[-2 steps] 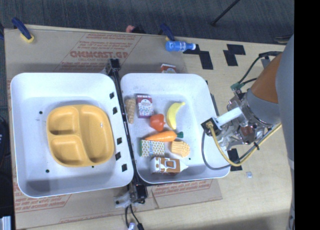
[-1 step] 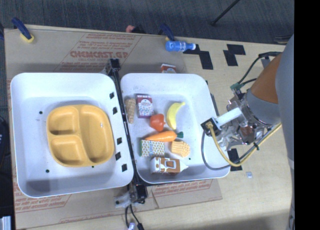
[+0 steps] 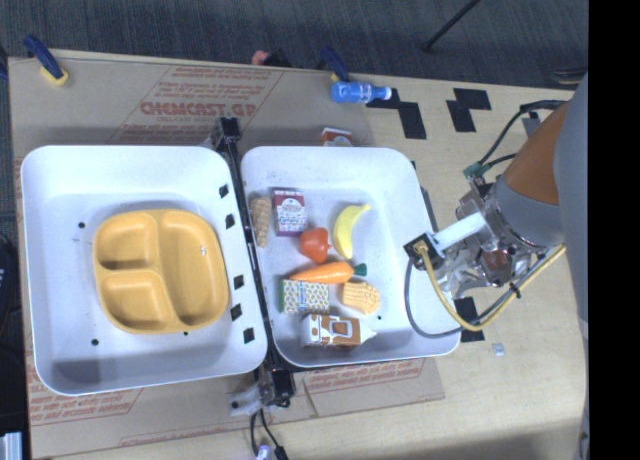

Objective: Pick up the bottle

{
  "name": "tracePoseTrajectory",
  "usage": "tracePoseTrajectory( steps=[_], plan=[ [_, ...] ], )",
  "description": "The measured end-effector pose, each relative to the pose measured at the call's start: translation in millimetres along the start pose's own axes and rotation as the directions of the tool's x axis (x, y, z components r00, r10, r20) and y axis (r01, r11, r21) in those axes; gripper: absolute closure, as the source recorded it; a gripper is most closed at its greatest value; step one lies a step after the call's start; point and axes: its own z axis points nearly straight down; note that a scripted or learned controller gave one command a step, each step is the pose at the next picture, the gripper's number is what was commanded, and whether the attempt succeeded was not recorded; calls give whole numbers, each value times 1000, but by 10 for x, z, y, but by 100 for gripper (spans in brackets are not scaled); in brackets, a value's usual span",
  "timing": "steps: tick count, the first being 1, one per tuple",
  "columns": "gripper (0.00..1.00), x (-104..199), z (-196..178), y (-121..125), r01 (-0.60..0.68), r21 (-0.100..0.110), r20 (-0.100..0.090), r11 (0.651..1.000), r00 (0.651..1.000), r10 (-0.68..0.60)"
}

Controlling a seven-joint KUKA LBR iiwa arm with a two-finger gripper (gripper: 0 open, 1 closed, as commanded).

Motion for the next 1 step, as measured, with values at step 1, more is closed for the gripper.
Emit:
tracePoseTrajectory(
  steps=[1],
  plan=[
    [100, -3, 21, 1, -1, 2, 2, 1000, 1000, 1]
  ],
)
